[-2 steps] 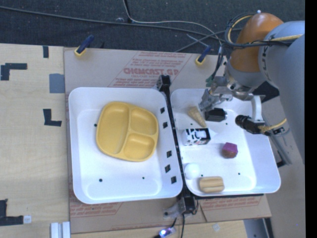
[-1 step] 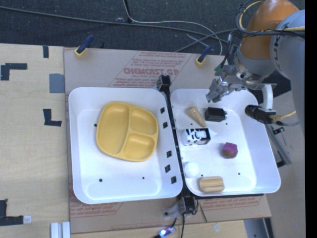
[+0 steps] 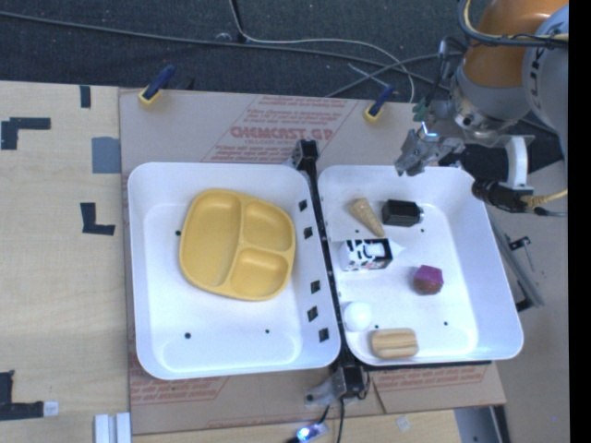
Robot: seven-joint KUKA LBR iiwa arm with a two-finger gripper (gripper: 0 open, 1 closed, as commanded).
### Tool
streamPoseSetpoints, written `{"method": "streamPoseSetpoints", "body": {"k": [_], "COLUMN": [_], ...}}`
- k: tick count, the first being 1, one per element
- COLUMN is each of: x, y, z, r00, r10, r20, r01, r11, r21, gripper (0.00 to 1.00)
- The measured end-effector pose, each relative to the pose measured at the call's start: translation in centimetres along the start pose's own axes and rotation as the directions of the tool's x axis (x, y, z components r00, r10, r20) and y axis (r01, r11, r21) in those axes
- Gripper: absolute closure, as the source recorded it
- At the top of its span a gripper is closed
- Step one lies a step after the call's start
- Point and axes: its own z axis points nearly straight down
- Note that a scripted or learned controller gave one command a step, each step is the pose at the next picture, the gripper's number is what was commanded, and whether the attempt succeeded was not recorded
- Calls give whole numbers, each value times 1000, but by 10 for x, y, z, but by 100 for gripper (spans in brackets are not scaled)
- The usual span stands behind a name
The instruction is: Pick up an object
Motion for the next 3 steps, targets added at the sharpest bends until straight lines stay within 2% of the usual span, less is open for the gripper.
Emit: {"method": "streamPoseSetpoints", "body": {"k": [3], "x": [157], "y": [-93], "z": [32], "r00": [1000], "r10": [-3], "r20": [-1], "r01": [3], "r11": [1000], "r21": [9], "gripper": [100]}}
